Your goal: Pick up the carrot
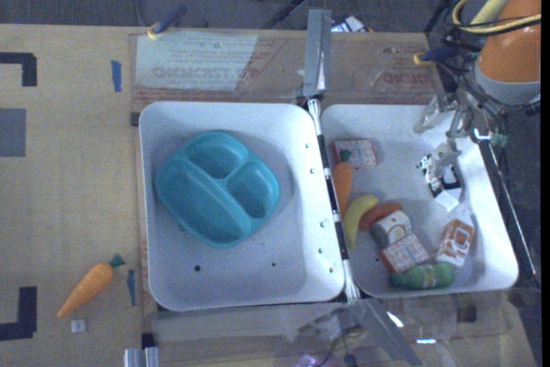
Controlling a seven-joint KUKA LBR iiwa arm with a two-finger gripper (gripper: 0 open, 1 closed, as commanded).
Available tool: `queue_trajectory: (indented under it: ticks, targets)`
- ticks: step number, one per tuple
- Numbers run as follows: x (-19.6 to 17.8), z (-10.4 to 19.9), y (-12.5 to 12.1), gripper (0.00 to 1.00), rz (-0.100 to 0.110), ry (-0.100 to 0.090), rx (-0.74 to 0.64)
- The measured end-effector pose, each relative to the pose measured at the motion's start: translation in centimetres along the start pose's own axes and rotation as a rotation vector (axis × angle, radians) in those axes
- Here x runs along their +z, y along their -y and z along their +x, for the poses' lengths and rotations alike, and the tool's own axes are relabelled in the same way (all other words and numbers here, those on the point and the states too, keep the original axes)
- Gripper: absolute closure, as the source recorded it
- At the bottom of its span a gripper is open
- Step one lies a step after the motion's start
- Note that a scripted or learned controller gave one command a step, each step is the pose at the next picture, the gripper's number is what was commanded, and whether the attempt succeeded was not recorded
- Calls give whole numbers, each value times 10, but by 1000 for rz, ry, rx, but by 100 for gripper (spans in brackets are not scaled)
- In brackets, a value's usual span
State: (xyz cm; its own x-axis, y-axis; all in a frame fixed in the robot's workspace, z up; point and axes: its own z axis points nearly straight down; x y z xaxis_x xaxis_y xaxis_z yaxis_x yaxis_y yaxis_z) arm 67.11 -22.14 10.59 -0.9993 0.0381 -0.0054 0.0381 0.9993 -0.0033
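An orange carrot (343, 185) with a green top lies in the right bin (498, 228), along its left wall, top end pointing to the back. A second carrot (86, 288) lies outside the bins on the wooden bench at the front left. My gripper (441, 171) hangs over the back right part of the right bin, well to the right of the carrot in the bin and apart from it. Nothing shows between it and the bin floor except a small white scrap (447, 200).
A blue divided plate (216, 186) sits in the left bin (163, 271). Close to the carrot in the right bin lie a yellow banana (357, 217), a small box (356, 153), a red piece (382, 211), several small cartons (404, 252) and a green vegetable (423, 276).
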Motion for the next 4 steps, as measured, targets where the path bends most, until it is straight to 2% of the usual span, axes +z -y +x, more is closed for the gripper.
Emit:
queue_trajectory:
  ticks: [1, 2, 3, 4]
  targets:
    - [-37, 4, 1, 0, -3, 6, -255]
    - [-12, -1, 0, 0, 0, 10, -381]
    - [-29, 31, 0, 0, -5, 3, -331]
    - [-41, 28, 0, 100, -4, 12, -328]
